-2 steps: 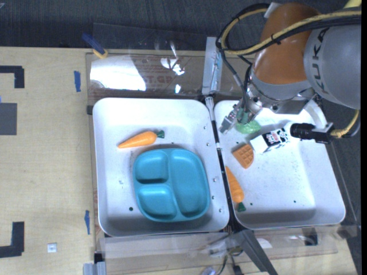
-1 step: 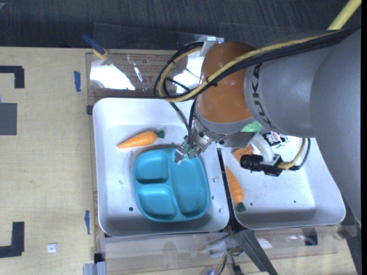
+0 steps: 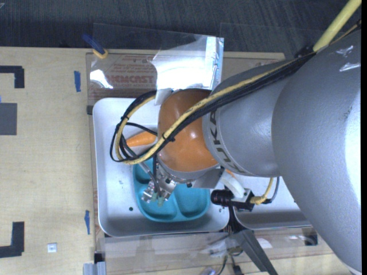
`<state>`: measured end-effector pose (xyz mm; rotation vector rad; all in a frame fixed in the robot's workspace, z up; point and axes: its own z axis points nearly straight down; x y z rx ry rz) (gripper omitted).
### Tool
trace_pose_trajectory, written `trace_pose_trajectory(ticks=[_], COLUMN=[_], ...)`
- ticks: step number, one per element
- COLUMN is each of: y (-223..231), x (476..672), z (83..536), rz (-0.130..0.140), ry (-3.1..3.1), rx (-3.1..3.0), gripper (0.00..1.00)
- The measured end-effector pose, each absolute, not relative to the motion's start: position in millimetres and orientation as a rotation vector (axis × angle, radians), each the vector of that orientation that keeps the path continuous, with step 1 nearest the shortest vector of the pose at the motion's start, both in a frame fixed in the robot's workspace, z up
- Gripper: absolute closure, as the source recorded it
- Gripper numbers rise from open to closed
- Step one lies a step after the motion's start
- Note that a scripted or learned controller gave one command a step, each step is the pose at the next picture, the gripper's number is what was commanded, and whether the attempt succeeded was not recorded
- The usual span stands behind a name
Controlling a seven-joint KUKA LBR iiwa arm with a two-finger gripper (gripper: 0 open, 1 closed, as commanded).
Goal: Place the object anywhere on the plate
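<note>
Hovering low over the blue plate (image 3: 186, 206) in the left bin (image 3: 106, 153), claw (image 3: 155, 195) state: cannot tell; orange carrot-like object (image 3: 140, 139) lies just beyond the plate, under the cables (image 3: 123, 136); risk: arm hides target, grasp misses, cables snag.

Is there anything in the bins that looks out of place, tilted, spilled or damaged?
Nothing stands out. The blue plate lies flat in the left bin, with the gripper low over it. An orange object lies in the bin beside the plate, partly hidden by the arm. No spill or damage is visible.
</note>
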<state>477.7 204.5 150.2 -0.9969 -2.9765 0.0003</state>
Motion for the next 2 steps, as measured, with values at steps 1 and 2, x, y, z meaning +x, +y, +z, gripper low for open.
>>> trace_pose_trajectory(ticks=[1, 2], y=[143.3, 126.4], x=[484.7, 491.8], z=[127.0, 118.7], rz=[-0.006, -0.057], ry=[-2.958, -2.956], rx=[-1.071, -1.053], gripper=[1.00, 1.00])
